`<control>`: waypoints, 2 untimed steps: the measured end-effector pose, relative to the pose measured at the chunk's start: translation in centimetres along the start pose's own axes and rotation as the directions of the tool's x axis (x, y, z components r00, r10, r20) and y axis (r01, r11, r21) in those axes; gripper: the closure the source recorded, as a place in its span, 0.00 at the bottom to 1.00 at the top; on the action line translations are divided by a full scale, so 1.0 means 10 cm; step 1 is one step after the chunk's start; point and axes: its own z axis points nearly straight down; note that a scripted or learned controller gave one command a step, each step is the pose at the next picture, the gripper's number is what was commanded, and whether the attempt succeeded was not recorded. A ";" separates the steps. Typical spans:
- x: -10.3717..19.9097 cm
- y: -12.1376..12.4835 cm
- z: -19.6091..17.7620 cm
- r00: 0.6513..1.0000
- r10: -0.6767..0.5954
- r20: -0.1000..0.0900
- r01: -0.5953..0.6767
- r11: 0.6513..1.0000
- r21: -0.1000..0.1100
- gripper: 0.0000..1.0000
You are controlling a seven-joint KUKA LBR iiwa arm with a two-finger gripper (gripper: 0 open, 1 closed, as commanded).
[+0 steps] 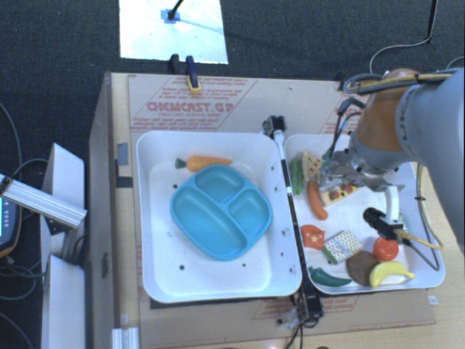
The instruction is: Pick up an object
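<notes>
From my seat, nearest the camera along the front rim of the right bin lie a yellow banana, curved with its ends turned up, a brown round piece touching it, and a green chili lying roughly crosswise, its tip toward the bin divider. Just behind them sit a red tomato, a small patterned block and a red strawberry-like piece. Further back, an orange-red sausage has its long axis running from upper left to lower right, beside a pizza slice whose point aims toward the sausage. A green pod stands nearly lengthwise along the divider, and a pale cracker wedge sits behind it. The gripper is low over the pizza slice and the wedge; I cannot tell how its fingers stand, and I see nothing held. In the left bin a blue sectioned plate lies tilted on the diagonal, and beyond it an orange carrot lies crosswise, green end to the left. Farthest off, the board behind the bins reads "CHEMCAST GP" in red; the smaller lines are too fine to read.
</notes>
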 end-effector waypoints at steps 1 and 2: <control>-0.12 0.04 -0.52 1.000 0.003 -0.001 -0.003 1.000 0.013 1.00; -0.12 0.03 -0.51 1.000 0.003 -0.001 -0.003 1.000 0.014 0.00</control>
